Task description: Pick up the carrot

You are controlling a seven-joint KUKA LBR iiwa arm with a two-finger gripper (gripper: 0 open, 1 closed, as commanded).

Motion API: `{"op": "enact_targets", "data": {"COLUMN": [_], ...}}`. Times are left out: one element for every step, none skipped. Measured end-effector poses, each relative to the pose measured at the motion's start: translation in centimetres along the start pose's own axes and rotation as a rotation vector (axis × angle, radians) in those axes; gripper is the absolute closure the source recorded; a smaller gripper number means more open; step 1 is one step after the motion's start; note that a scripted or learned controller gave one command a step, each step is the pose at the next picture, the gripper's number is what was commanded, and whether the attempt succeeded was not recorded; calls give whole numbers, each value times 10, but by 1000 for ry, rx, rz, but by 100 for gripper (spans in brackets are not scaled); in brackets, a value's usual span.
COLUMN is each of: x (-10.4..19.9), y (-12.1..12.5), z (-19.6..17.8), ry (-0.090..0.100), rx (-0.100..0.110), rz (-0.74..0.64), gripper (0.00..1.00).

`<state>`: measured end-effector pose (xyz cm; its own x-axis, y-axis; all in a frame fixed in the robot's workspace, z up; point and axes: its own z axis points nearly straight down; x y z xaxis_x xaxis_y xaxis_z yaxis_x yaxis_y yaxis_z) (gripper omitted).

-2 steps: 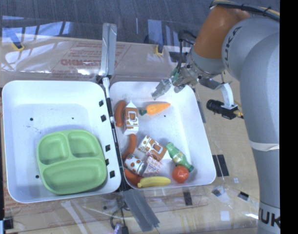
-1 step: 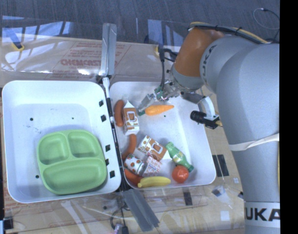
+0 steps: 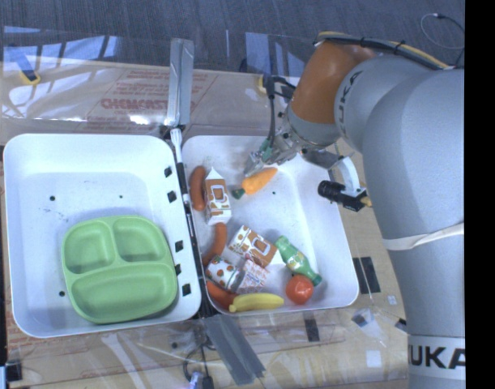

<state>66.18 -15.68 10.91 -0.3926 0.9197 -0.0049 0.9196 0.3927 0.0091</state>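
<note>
At the near edge of the right bin [image 3: 338, 241] lies a yellow banana [image 3: 257, 301], with a red tomato [image 3: 298, 288] just beside it on the right. A green bottle [image 3: 295, 258] lies tilted above the tomato. Left of it there are two small snack packets [image 3: 249, 260] with brown and white print, too small to read, and an orange-red sausage [image 3: 217, 241] along the left wall. In the left bin [image 3: 36, 193] rests a green plate with three compartments [image 3: 120, 269].

Farther back in the right bin, a small carton [image 3: 217, 199] lies beside another sausage [image 3: 198, 186]. The carrot [image 3: 258, 181] lies right of the carton, near the far part of this bin. Its long axis goes diagonally, with one end toward the near left and the other end toward the far right. Which end is the tip I cannot tell.

The gripper [image 3: 267, 154] is just over the far end of the carrot. Whether the fingers are wide or narrow I cannot tell, and I cannot tell if they touch the carrot.

On the counter [image 3: 85, 96] behind the bins, red writing shows on a clear sheet but cannot be read. The arm's base carries the letters "UKA" [image 3: 436, 355].
</note>
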Motion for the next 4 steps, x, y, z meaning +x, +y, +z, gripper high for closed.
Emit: {"op": "enact_targets", "data": {"x": [0,0,0,-6], "y": [0,1,1,-27], "z": [0,-11,-11,8], "ry": [0,-1,-1,-8], "rx": [0,-1,-1,-4], "rz": [0,-5,-5,-28], "gripper": [0,100,0,0]}}
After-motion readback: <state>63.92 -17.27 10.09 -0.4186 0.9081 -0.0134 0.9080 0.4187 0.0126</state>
